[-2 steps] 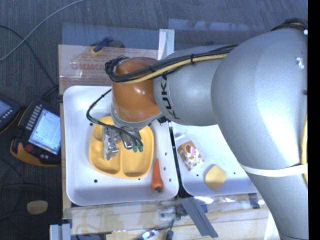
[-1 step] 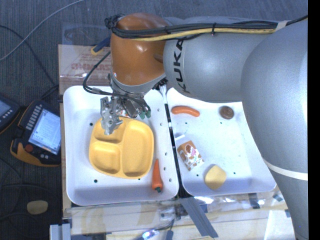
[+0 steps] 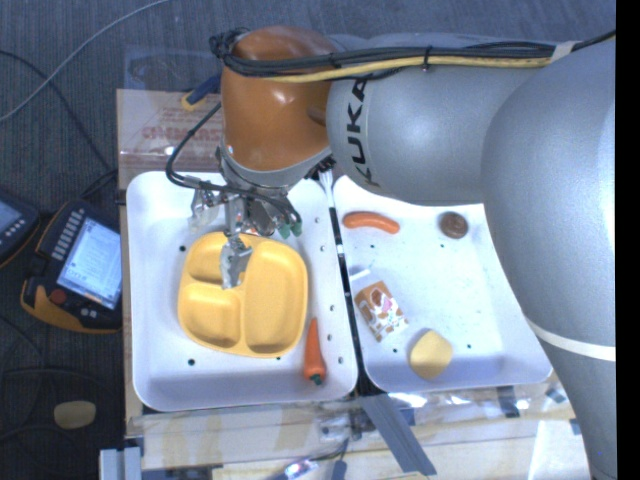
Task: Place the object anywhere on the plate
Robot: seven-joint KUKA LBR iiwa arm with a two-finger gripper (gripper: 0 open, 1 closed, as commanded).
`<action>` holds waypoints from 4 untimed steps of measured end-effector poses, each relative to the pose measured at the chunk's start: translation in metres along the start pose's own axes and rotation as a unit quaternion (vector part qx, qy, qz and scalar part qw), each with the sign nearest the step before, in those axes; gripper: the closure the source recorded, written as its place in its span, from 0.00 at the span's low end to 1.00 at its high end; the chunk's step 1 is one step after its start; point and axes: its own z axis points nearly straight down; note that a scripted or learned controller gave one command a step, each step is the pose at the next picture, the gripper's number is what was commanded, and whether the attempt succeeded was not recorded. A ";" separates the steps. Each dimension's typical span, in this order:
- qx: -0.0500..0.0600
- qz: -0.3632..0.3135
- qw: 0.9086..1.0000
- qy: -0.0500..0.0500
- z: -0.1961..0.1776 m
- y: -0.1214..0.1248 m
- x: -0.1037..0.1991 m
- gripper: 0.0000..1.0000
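A yellow divided plate (image 3: pixel 243 295) lies in the left bin (image 3: pixel 160 368). My gripper (image 3: pixel 237 260) hangs over the plate's upper middle, above the ridge between its compartments, under the orange wrist band. No object shows on the plate's visible compartments. A small orange carrot (image 3: pixel 313 352) lies in the left bin just off the plate's lower right rim, touching or nearly touching it. The arm hides the bin's top edge.
The right bin (image 3: pixel 500 308) holds an orange sausage (image 3: pixel 371 223) at top left, a brown round piece (image 3: pixel 454 225) at top right, a frosted pastry slice (image 3: pixel 381 310) in the middle and a yellow lump (image 3: pixel 430 354) below it. A pendant (image 3: pixel 88 263) lies left of the bench.
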 end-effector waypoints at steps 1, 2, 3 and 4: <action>-0.001 0.001 1.000 -0.002 -0.010 0.001 -0.001 1.00; -0.001 0.001 1.000 -0.002 -0.010 0.001 -0.001 0.00; -0.001 0.001 1.000 -0.002 -0.010 0.001 -0.001 0.00; -0.001 0.000 1.000 -0.002 -0.010 0.001 -0.001 0.00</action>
